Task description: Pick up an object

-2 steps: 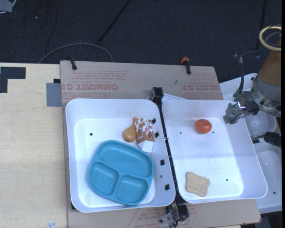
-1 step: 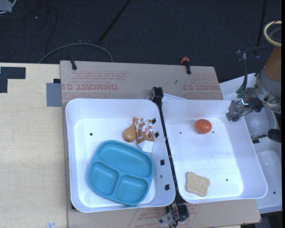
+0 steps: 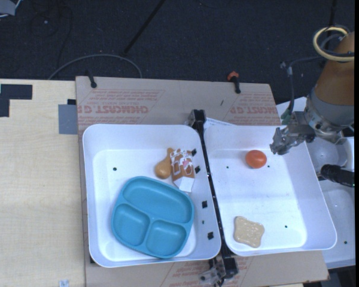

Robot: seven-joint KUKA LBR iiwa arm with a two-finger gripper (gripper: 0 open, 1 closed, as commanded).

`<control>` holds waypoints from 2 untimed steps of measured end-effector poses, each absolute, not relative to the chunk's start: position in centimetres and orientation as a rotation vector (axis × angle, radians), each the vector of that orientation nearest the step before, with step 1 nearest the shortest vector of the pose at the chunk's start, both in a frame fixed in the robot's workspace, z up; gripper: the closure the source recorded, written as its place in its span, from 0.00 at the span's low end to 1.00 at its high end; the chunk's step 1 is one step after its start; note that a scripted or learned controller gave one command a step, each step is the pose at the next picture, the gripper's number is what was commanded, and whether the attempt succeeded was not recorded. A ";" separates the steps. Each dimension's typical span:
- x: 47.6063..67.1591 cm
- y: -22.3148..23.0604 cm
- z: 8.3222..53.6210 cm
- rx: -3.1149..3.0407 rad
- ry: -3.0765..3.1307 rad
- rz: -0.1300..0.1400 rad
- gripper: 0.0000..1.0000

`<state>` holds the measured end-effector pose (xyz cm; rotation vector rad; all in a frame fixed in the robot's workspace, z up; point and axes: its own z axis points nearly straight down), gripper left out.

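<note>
We list 1 arm [image 3: 332,82], grey with an orange band, entering from the right, its jaws [image 3: 280,143] hanging over the upper right edge of the right bin [image 3: 323,202]. We cannot tell whether the jaws are open or closed; they appear dark and small, and we see nothing between them.

Item 1: a red ball [image 3: 256,158], round and glossy, lying in the upper part of the right bin, just left of the jaws and apart from them.

Item 2: a beige cookie [image 3: 249,232], flat and irregular in outline, near the lower left corner of the same bin, well apart from the ball.

Item 3: a blue divided tray [image 3: 152,216] with 3 compartments, filling the lower part of the left bin [image 3: 99,178].

Item 4: an orange-brown pear-shaped piece [image 3: 163,167] and a brown-and-white packet [image 3: 183,165], touching each other, just above the tray's upper right edge.

We note a black divider [image 3: 206,178] between the 2 bins, which rest on a cardboard sheet [image 3: 155,103] on the counter [image 3: 30,190]. Nothing lies between the ball and the jaws.
</note>
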<state>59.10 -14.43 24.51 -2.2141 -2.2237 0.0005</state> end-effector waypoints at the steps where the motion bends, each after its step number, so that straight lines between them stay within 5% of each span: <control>1: 58.1 -8.2 24.2 -2.212 -2.223 0.002 1.00; 2: 57.6 -3.7 24.1 -2.214 -2.222 0.003 1.00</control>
